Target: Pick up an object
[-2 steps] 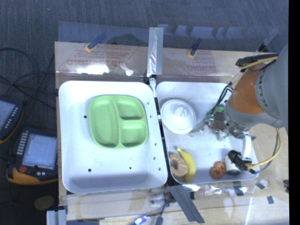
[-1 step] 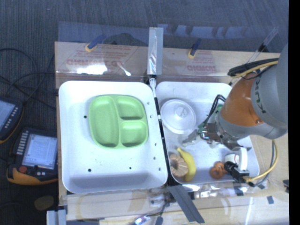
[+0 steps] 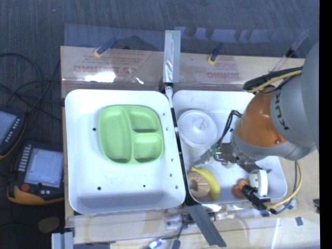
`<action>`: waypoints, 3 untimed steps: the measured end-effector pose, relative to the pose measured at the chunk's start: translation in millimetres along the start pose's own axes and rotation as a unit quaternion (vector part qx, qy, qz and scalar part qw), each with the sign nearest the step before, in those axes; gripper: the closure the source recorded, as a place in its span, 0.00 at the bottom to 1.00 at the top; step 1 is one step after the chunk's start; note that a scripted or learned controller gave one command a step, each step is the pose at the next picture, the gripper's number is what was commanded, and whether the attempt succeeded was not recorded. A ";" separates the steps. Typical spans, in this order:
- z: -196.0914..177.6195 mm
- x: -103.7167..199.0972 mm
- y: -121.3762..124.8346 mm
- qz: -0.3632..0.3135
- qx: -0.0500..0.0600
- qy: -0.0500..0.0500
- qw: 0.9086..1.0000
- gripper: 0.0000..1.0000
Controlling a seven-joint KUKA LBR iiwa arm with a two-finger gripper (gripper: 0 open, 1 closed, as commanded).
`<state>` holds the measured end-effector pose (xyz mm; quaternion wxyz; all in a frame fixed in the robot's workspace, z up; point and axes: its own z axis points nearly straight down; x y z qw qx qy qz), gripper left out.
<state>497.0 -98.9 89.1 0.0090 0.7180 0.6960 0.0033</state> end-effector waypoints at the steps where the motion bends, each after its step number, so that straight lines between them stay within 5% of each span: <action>1: -27.9 1.4 -13.8 -0.033 0.013 0.005 0.999 0.00; 2: 1.2 0.7 -11.7 -0.114 0.008 0.005 0.993 0.00; 3: -91.6 18.3 -2.6 -0.308 0.010 0.007 0.951 0.00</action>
